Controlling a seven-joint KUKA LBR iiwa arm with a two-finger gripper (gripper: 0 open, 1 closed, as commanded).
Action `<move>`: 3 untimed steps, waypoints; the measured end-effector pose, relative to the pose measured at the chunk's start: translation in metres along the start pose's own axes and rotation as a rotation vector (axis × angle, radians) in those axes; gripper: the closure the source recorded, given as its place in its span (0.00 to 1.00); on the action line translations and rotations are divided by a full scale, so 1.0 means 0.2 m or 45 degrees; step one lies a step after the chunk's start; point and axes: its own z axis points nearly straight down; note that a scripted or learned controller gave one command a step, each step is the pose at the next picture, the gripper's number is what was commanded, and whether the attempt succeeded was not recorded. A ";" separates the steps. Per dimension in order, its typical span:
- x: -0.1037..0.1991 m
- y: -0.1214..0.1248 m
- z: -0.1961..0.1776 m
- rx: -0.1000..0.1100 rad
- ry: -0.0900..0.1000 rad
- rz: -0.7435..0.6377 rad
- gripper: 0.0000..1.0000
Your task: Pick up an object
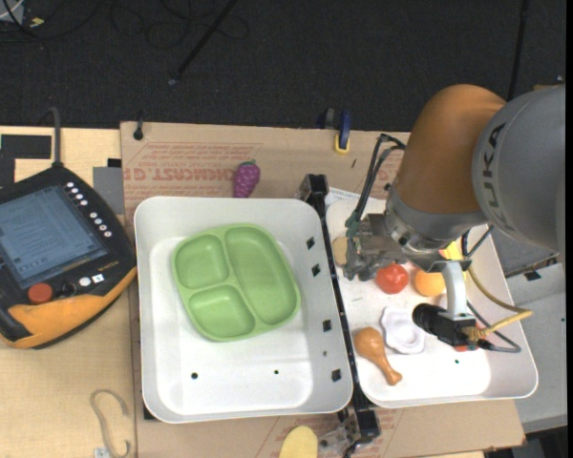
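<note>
Where bins [231, 401] sit — cardboard-covered bench [186, 160].

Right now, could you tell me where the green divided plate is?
The green divided plate lies in the left white bin, toward its upper middle, across the divider from the right bin holding the red tomato.

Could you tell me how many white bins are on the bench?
2: the left bin holds a green divided plate; the right bin holds toy food under the arm, which may hide more items.
</note>
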 end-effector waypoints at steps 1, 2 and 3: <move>0.22 -0.13 0.04 0.001 -0.001 0.000 1.00; 0.30 -0.13 0.02 -0.003 -0.002 0.003 1.00; 0.26 -0.15 -0.07 -0.006 -0.003 0.009 1.00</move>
